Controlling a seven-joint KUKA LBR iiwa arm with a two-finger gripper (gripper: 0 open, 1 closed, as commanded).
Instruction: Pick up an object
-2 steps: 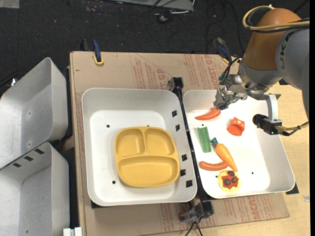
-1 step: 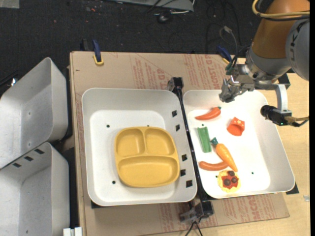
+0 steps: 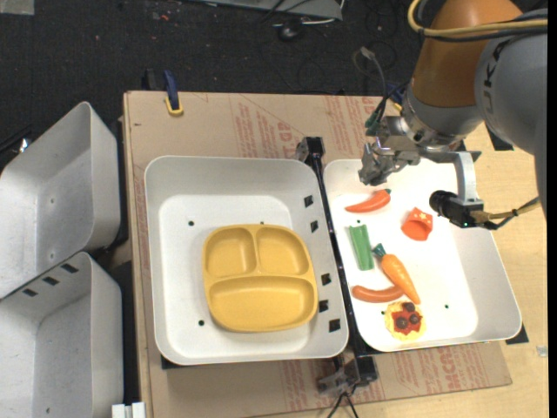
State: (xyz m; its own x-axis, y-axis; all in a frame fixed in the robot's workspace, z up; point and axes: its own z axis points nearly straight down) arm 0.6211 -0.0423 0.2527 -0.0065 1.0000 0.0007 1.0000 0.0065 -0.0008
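Where red chili (image 3: 369, 202) lies, gripper (image 3: 372, 174) above.

Grey arm (image 3: 522, 77), orange wrist band (image 3: 457, 33), dark metal hand (image 3: 376, 174).

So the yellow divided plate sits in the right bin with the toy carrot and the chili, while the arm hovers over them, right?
Not quite. The camera view shows the yellow divided plate alone in the left bin. The carrot and chili lie in the right bin, with the gripper above its far corner.

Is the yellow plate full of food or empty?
Empty. The yellow plate in the left bin shows bare compartments; the toy food lies in the right bin.
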